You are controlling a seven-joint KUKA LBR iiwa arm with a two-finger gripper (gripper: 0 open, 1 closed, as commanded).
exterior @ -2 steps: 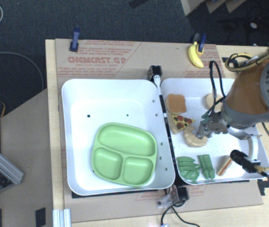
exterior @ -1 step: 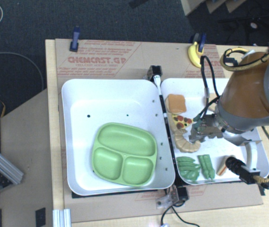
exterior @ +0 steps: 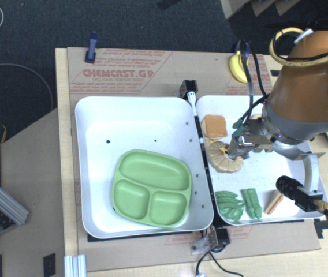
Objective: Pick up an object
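Jaws first: honestly can't tell if they're spread or clamped, the wrist and the big orange-banded arm (exterior: pixel 308 79) are blocking too much of the tip. What I can say is the gripper (exterior: pixel 235 149) is sitting low in the right bin (exterior: pixel 302 209), right at the edge of a tan round ridged thing (exterior: pixel 224 156) that looks like a toy pastry or shell. Whether it's actually touching it or pinching it, no idea from this angle.

Just above the gripper, further from the camera, there's a toast-coloured square piece (exterior: pixel 214 126), close to the pastry thing. Below the gripper, toward the near rim of the same bin, are two green bits side by side: a pea-pod looking one (exterior: pixel 228 203) and a darker green stick-shaped one (exterior: pixel 252 203). Right beside those is a small orange-tan stick (exterior: pixel 274 202), tilted.

Off to the gripper's left, across the divider, the left bin (exterior: pixel 100 126) has a pale green divided tray (exterior: pixel 151 187) lying flat in it, well apart from the gripper.

Something yellow (exterior: pixel 239 67) sits on the bench beyond the right bin.
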